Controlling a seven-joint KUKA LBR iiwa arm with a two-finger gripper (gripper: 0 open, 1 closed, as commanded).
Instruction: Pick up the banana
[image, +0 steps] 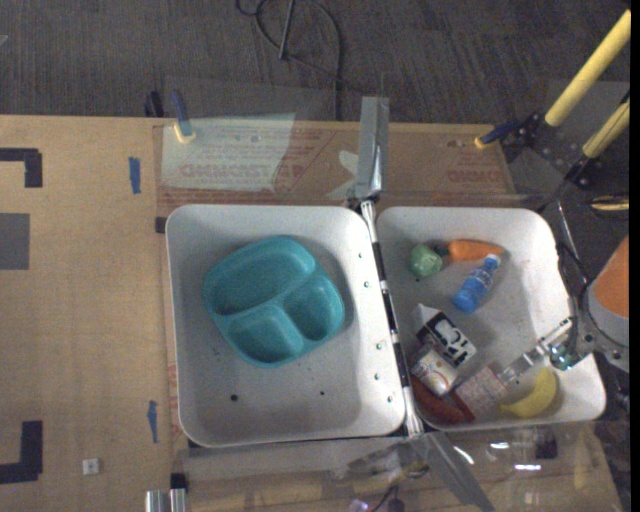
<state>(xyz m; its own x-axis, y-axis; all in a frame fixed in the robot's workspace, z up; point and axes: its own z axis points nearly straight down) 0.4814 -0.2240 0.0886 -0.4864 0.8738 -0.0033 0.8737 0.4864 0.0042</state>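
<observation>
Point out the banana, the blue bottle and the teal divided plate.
banana (535, 395): camera view, on its yellow curved body at the right bin's near corner.
blue bottle (474, 288): camera view, on the middle of its body.
teal divided plate (240, 272): camera view, on its large upper compartment, left bin.

Two white bins sit side by side on the bench. The left bin holds a teal divided plate near its middle. In the right bin, a banana lies at the front right corner, with the gripper just above it, reaching in from the right edge. A blue bottle, a carrot and a green ball lie toward the back edge.
</observation>
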